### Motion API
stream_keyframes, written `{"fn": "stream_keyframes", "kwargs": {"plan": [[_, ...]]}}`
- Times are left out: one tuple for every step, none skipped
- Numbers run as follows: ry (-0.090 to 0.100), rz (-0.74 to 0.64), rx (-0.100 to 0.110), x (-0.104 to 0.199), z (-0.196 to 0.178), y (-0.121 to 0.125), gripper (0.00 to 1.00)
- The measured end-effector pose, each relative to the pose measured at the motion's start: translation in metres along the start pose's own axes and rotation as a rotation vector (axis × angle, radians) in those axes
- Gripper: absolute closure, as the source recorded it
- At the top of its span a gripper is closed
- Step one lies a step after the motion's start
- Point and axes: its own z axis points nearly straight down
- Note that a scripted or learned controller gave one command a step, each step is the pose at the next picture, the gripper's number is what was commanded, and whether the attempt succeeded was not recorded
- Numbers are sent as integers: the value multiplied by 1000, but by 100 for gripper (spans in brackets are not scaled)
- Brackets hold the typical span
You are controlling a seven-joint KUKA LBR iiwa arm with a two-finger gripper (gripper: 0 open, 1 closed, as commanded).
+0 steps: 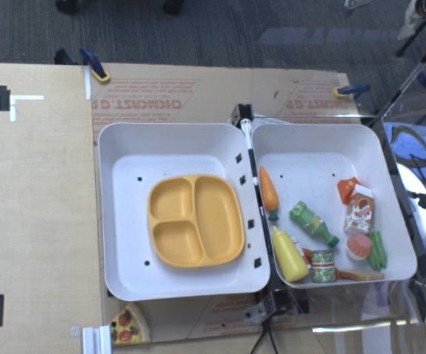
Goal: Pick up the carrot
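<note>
Carrot (pixel 269 189) is lying at right bin's (pixel 390 175) left wall, just far of yellow bottle (pixel 289 254). Tool state: cannot tell.

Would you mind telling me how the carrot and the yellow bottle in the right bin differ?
The carrot is orange with a green end; the yellow bottle is yellow throughout. The carrot is slimmer and shorter, the bottle fatter. The carrot sits farther back, the bottle nearer the front wall. Both lie flat along the right bin's left wall.
</note>
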Motion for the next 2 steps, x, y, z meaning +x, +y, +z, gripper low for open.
{"fn": "stream_keyframes", "kwargs": {"plan": [[-1, 370, 2, 53, 1, -25, 0], [1, 623, 1, 90, 0, -48, 0]]}}
